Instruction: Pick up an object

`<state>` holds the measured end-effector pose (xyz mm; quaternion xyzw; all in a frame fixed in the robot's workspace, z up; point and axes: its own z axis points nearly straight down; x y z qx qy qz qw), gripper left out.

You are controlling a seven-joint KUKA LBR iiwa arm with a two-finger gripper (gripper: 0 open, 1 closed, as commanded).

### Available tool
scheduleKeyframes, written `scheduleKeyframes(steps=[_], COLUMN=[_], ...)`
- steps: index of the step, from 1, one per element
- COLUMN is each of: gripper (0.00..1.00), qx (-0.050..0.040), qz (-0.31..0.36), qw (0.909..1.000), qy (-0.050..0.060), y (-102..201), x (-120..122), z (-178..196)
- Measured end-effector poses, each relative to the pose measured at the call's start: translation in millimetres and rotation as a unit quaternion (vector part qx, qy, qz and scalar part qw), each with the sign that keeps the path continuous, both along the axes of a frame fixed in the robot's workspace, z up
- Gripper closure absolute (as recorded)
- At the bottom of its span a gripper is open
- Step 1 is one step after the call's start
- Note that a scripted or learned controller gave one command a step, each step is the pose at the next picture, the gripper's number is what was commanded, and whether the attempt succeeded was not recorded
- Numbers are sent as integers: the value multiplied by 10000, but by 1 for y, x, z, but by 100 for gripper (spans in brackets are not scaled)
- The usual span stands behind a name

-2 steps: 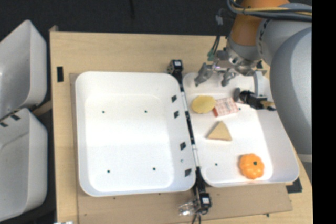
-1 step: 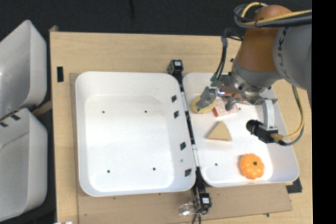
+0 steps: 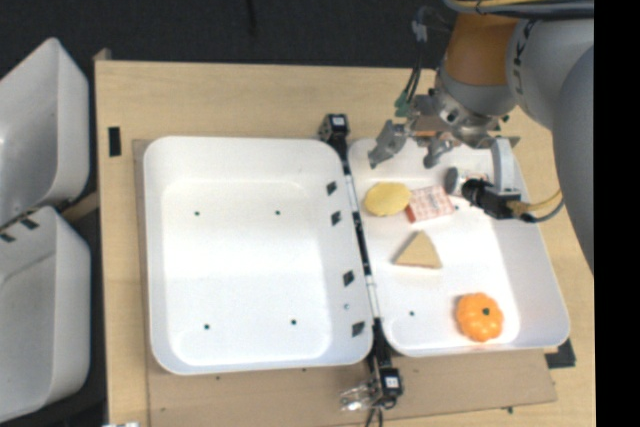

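One pincer (image 3: 412, 148), two grey fingers spread apart, nothing between them; hangs above the far end of the right bin (image 3: 520, 300), under the arm's orange band (image 3: 480, 45).

Four items in that bin, nearest the pincer first:
- Round yellow disc (image 3: 387, 199), flat, just below the left finger and close to the divide between the bins.
- Small red-and-white packet (image 3: 431, 204), touching or nearly touching the disc's right side.
- Tan wedge (image 3: 419, 253), flat, mid-bin, apart from the two above.
- Orange toy pumpkin (image 3: 480, 316), near corner, well apart from the rest.

One left bin (image 3: 165, 215), white, beside the right one on a pale wooden bench (image 3: 120, 105).

Step in hand, by judgement: approach, nothing grasped yet. The disc or the packet looks the likeliest target. Next move calls for settling on one, centring the spread fingers over it, then lowering. Their closeness risks a finger landing on the neighbour; both lie flat, offering little to pinch.
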<state>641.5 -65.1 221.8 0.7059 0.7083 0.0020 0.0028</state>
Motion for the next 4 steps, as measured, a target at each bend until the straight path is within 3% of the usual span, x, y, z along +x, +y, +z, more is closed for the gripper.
scheduleKeyframes(steps=[1,2,3,4], gripper=[0,0,0,0], qx=[6,1,-5,13], qz=[-50,10,0,-23], qw=[10000,10000,10000,10000], qy=[83,7,-1,64], y=[-27,2,-11,14], x=[-128,-58,18,-106], z=[-22,-21,-20,-4])
